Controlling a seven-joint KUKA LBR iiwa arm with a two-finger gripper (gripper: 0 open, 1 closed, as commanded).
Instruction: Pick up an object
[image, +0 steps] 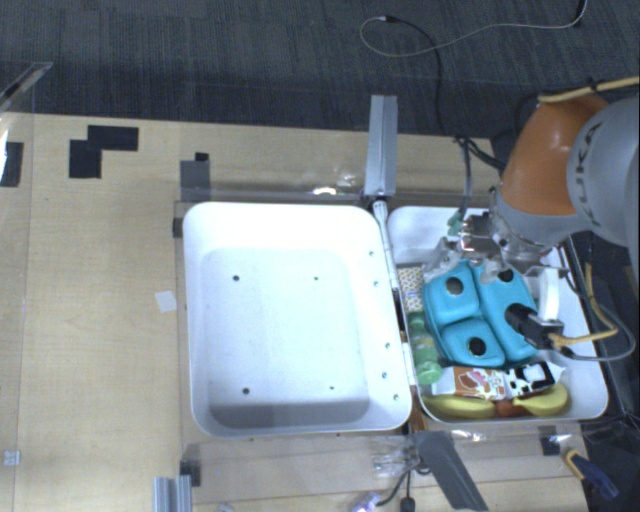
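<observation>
A grey robot arm with an orange band (545, 155) reaches in from the right over the right-hand white bin (590, 400), its gripper (490, 245) low among a crowded heap of objects; whether the pincer stands wide, narrow or closed on anything cannot be told from this angle. Just below the wrist lies the likeliest target, a blue moulded plastic piece (470, 310) with round holes, resting on top of the pile in the middle of that bin. It looks light, rigid and smooth, so probably slippery on its broad faces; an outer edge or the rim of a hole seems the safer hold. A yellow banana (505, 405) lies along the bin's near wall, beside a printed packet (480, 380) and a green item (425, 355) by the divider. The left bin (290, 310) sits alongside on a pale wooden bench (90, 300), and space around the blue piece is tight.
</observation>
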